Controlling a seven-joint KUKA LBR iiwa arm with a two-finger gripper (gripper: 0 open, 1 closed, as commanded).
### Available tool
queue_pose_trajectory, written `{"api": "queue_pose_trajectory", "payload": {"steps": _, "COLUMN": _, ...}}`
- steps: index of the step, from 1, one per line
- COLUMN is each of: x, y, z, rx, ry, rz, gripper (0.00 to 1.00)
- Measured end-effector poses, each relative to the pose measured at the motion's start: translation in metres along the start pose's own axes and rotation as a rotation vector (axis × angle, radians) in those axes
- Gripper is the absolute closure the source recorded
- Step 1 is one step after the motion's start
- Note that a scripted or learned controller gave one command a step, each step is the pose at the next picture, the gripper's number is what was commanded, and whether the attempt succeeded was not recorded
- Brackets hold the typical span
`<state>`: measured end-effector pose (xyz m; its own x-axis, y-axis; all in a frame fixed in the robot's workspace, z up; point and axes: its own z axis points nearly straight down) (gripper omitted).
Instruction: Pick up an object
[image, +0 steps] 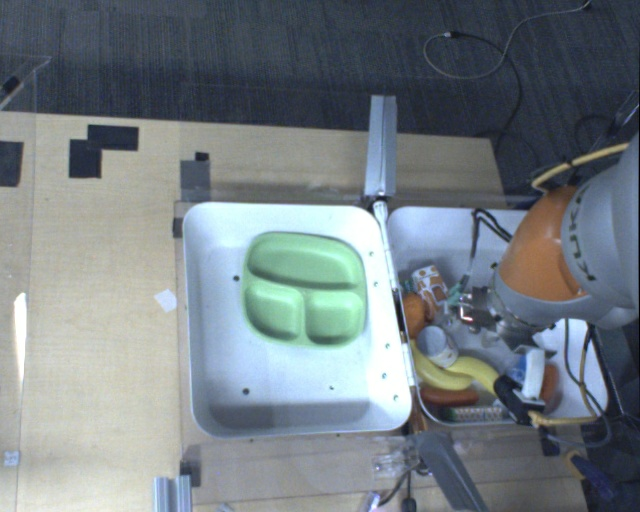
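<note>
Over the right bin (440, 232), the gripper (478, 318) hangs low among a banana (455, 373), a small carton (431, 283) and other clutter toward its near edge, seemingly mid-reach, with nothing visibly held; next comes closing on one piece.

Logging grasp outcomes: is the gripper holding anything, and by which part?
Cannot be told. The gripper is low in the right bin over the clutter, its tip hidden.

Matt green plastic tray (305, 288) in glossy white bin (200, 330)
</note>
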<state>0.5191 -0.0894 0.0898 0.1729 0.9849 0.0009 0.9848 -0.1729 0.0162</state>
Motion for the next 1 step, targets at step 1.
{"api": "queue_pose_trajectory", "payload": {"steps": 1, "x": 0.0015, "y": 0.0025, "z": -0.0118, "rx": -0.005, "ry": 0.002, "rz": -0.001, "gripper": 1.0}}
